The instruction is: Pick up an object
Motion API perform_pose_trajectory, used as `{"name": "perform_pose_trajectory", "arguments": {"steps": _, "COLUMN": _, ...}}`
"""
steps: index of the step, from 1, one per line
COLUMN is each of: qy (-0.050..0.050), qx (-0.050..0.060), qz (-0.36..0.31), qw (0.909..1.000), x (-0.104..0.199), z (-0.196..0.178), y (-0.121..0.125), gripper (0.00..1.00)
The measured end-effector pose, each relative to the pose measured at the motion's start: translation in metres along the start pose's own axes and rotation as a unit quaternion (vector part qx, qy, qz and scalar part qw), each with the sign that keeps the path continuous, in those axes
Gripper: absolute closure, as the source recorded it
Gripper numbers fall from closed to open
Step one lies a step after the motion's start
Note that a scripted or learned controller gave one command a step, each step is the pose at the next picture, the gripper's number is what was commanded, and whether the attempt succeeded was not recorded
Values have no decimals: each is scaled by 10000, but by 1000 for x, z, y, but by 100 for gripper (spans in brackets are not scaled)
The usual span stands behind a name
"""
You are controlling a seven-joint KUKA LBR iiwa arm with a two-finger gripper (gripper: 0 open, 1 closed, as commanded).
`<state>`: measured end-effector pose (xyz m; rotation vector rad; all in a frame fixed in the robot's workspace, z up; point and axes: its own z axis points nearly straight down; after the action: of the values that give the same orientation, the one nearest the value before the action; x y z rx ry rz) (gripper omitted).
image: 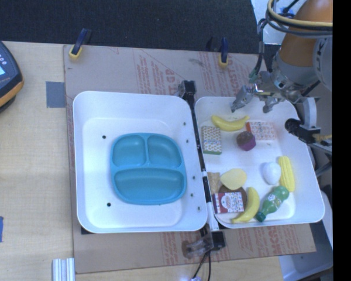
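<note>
Right bin (313,214) is pretty crowded: two bananas (229,122), corn (286,173), egg (271,171), green bottle (272,202), little boxes. Left bin (82,157) has a blue tray (148,168). Gripper (255,102) hangs over the right bin's far edge, jaws spread wide, nothing in them, just above the curved yellow banana.

Cut off at the left edge: an orange-and-grey handheld device (0,69), screen text too small to read. Printed label on the red carton (229,202) near the right bin's (316,212) front edge illegible. Arm (307,22) cropped at top right.
</note>
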<state>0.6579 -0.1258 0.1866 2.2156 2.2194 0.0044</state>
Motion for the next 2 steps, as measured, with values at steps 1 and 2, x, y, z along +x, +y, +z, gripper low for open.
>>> {"name": "perform_pose_trajectory", "arguments": {"steps": 1, "qy": -18, "qx": 18, "qz": -11, "qw": 10000, "x": -19, "z": 96, "y": -30, "gripper": 0}}
{"name": "perform_pose_trajectory", "arguments": {"steps": 2, "qy": 0, "qx": 11, "qz": -38, "qw": 10000, "x": 31, "z": 92, "y": 1, "gripper": 0}}
